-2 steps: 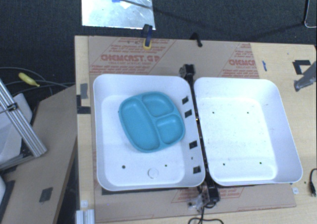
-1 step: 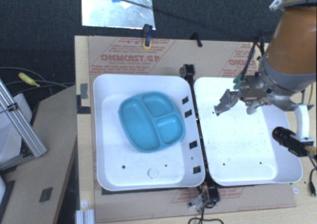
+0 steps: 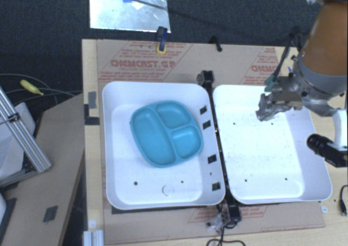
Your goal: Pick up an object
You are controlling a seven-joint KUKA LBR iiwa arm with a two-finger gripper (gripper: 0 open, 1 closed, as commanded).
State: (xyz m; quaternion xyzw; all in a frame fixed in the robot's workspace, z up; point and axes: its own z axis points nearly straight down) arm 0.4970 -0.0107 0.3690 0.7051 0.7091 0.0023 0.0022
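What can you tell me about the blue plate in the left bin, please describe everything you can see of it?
The blue plate is a light turquoise divided tray that looks like smooth plastic. It has rounded corners and three compartments: one large one on the left and two smaller ones on the right. It lies flat and right side up, turned at a slight angle, near the middle of the left bin. It rests on the bin's white floor. Nothing lies in it, and the gripper is apart from it, over the right bin.
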